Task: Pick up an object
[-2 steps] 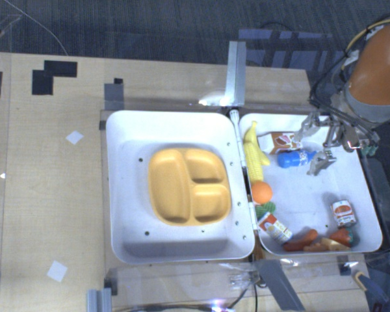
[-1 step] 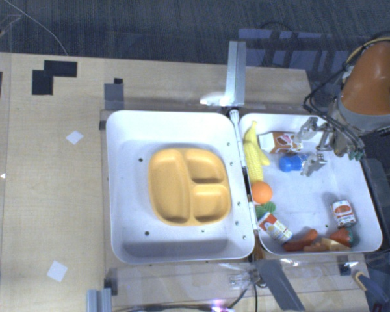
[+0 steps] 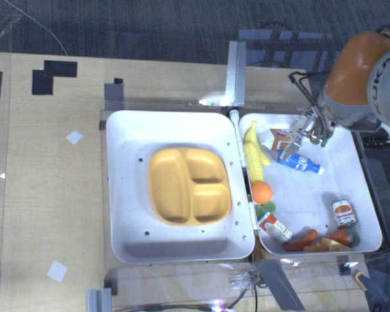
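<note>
From above, the wooden worktop [image 3: 45,194] carries two shallow white bins that touch along their inner walls. The left bin [image 3: 127,239] holds a yellow divided tray [image 3: 187,186] at its middle, with bare white floor on all sides of it. The right bin [image 3: 367,194] is crowded along its edges: a banana [image 3: 253,149] lies against its left wall, an orange [image 3: 262,192] just near of it, a small red-and-white pack [image 3: 273,226] and some red and orange pieces [image 3: 318,240] along the near wall, and a small can [image 3: 342,213] near the right wall. The bin's middle floor is open. The arm reaches in from the right, and the pincer [image 3: 303,137] sits over the far part of this bin, just above a blue-and-white bottle [image 3: 299,162] lying on its side and beside a brown-and-white packet [image 3: 281,139]. Whether its fingers are spread or pressed together cannot be told, and nothing is seen between them.
</note>
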You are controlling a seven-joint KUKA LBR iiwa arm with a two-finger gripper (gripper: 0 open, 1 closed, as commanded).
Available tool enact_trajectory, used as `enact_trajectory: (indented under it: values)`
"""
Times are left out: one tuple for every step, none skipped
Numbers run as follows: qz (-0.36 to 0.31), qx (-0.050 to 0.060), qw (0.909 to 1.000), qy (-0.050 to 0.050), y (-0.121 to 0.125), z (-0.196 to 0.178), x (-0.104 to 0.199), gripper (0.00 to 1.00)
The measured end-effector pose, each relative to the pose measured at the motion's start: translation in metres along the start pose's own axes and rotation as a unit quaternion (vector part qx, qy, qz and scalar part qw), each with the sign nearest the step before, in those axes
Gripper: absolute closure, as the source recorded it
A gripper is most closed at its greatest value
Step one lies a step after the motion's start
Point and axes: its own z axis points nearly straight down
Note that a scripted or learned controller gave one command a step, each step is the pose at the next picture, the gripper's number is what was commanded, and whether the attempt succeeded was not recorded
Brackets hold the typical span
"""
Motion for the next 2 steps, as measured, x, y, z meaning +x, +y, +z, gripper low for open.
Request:
enact_trajectory:
  values:
    - [0.025,0.004,0.9996,0.010,0.0007,0.0289,0.0082,0.00]
    - [0.025,0.004,0.9996,0.010,0.0006,0.0290,0.0082,0.00]
